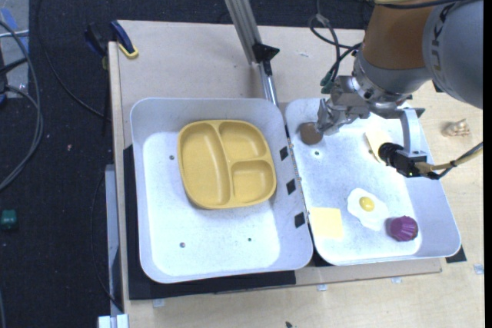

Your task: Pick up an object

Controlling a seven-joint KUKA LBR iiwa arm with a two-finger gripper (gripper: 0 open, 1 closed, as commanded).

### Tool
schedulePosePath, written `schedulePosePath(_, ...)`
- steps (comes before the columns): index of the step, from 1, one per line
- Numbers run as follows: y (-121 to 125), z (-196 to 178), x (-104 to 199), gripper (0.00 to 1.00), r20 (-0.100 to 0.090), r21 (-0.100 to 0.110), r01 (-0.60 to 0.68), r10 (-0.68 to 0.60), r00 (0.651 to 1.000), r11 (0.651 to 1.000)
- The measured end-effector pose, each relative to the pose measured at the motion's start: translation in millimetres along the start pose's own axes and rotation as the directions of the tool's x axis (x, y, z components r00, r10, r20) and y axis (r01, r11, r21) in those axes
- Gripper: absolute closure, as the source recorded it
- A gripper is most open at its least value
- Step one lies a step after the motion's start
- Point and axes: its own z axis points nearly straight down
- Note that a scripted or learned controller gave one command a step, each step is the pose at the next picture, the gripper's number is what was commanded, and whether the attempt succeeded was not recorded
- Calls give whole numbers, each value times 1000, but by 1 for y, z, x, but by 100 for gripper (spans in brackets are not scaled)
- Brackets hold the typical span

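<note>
Fingers (326, 123) hang low over the brown round piece (310, 134) at the right bin's (430, 200) upper left, their spread unclear; nothing looks lifted yet

We observe the arm (430, 19) entering from the right of the camera view, its grey casing at the upper right corner and its orange band forming a broad rounded mass just below the top edge. Below the band the wrist narrows into grey and silver hardware, angled down and to the left. The gripper (327, 121) sits at the lowest, leftmost end of this assembly, pointing downward. We cannot resolve its tips from this angle. A dark cable loops along the wrist, and a yellow cable arcs over the orange band.
</note>
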Motion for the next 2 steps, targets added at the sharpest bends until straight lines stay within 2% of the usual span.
schedulePosePath(1,-21,-5,50,100,1,0,-2,2,1000,1000)
schedulePosePath(2,-30,8,103,100,1,0,-1,1,1000,1000)
